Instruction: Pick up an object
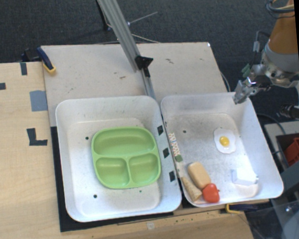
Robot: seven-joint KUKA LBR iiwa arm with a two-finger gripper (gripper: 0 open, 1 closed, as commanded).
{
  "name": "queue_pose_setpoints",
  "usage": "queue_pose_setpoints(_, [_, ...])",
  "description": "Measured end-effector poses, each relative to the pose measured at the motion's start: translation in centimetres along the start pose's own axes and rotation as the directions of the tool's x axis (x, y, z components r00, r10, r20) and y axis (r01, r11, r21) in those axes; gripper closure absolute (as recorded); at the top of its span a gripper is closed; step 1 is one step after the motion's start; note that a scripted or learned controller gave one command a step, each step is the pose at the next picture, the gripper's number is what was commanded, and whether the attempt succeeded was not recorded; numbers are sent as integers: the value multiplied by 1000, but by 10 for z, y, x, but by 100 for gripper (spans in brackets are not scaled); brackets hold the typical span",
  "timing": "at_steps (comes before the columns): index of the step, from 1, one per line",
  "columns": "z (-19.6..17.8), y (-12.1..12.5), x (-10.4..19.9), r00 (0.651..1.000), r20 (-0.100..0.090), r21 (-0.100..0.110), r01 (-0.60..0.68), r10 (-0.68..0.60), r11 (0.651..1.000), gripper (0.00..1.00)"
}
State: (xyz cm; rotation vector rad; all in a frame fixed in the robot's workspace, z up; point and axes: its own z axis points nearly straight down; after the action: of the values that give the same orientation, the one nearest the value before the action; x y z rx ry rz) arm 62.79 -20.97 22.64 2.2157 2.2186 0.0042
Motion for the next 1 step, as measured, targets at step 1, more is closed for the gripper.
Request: queue_pose_setpoints(1, [-20,1,1,1000,-2,5,0,0,1000,100])
